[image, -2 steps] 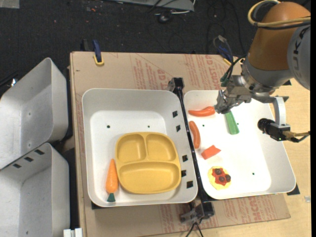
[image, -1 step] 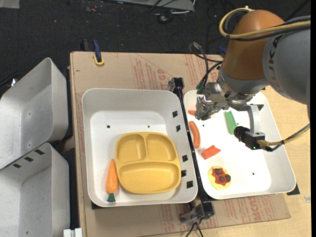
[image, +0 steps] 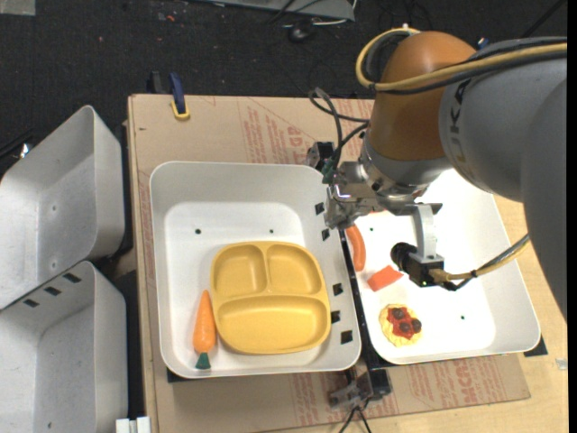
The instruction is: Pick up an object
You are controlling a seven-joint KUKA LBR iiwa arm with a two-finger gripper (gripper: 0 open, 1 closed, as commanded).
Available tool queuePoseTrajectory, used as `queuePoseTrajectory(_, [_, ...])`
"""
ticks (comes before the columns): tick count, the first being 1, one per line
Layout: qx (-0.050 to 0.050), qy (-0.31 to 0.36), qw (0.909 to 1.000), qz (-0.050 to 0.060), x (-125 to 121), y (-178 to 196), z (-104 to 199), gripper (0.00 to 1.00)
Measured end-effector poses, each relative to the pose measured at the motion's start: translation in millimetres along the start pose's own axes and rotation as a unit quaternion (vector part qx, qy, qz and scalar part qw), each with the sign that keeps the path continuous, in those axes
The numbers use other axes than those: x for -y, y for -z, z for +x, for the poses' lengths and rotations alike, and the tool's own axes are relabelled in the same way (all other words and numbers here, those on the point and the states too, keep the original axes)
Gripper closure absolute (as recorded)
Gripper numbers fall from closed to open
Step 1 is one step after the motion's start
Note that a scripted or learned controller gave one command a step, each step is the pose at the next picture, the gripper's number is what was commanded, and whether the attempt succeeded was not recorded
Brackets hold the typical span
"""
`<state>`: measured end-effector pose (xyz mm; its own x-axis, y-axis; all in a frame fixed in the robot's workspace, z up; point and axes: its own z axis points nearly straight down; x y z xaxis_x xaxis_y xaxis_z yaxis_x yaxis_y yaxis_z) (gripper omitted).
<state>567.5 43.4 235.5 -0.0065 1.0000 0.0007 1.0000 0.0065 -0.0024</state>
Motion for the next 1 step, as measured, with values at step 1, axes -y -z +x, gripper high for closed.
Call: queuePoseTrajectory(1, [-0.001, 0.001, 1.0000, -0.001, 6.1, 8.9, 54.6, 1.00])
